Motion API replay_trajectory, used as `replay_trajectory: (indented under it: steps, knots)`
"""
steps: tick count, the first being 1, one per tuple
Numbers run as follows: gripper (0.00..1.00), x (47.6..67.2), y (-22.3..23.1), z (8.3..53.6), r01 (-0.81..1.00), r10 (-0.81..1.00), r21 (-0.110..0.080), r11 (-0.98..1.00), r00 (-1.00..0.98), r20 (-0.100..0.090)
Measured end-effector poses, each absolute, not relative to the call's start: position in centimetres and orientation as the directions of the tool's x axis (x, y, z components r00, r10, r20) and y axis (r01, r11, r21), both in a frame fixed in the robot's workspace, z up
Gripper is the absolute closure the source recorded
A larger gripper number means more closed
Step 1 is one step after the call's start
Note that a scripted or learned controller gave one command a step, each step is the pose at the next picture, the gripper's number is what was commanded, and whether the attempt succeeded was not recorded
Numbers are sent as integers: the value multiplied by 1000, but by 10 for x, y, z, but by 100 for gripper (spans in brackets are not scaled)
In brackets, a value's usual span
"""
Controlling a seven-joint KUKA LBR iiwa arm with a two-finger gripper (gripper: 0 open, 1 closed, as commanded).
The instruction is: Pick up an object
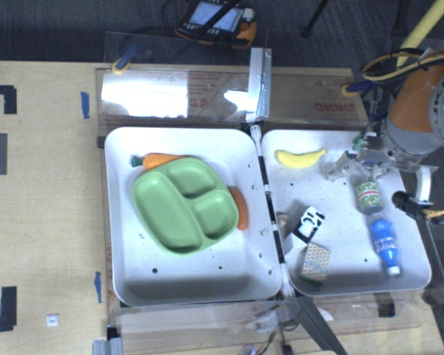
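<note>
My gripper (357,167) hangs over the back right part of the right bin (414,272), its fingers spread open with nothing between them. Just in front of it lies a small green-labelled can (368,195). To its left, by the bin's back wall, is a yellow banana (300,157). A blue bottle (385,244) lies nearer the front right. Toward the bin's front left are a black-and-white box (307,224) and a patterned block (316,262).
The left bin (126,272) holds a green divided plate (185,204) with orange carrot pieces (160,159) poking out behind it and at its right side. A metal divider (268,198) separates the bins. Cables and a black fitting (408,202) sit at the right edge.
</note>
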State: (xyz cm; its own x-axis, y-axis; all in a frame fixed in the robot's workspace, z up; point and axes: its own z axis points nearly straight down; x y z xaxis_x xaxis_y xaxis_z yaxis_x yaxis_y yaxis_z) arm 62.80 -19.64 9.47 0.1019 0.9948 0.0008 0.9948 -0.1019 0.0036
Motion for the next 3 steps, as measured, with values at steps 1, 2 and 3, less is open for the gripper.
replay_trajectory:
  steps: [1, 2, 3]
  knots:
    - [0, 582, -203, 89, 997, 997, 6, -82, 82, 14]
    - [0, 537, -196, 172, 992, 992, 1, -126, 126, 0]
    - [0, 546, -198, 96, 998, 998, 3, -66, 66, 3]
